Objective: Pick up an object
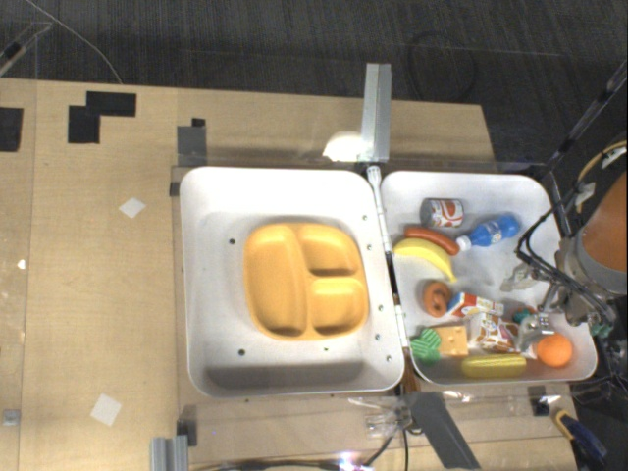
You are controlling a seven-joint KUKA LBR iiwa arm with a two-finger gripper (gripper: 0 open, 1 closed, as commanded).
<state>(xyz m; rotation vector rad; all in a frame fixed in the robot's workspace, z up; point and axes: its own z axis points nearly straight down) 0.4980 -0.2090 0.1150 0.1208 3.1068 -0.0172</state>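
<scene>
The right bin (530, 189) holds several small things. A red and white can (443, 212) and a blue bottle (494, 230) lie near its back. A red sausage (432, 237) rests on a banana (424, 255). Nearer the front are a brown round item (437, 296), printed packets (494, 332), a green item (426, 344), a tan cracker (452, 340), a yellow oblong piece (494, 366) and an orange (555, 351). My gripper (540, 312) hangs over the bin's right front part, just above the orange and beside the packets. Cables and the wrist blur its tip.
The left bin (206, 263) holds a yellow three-compartment tray (302, 278) in its middle. A metal post (377, 116) stands behind the wall between the bins. The arm's orange band (606, 234) looms over the right bin's right rim.
</scene>
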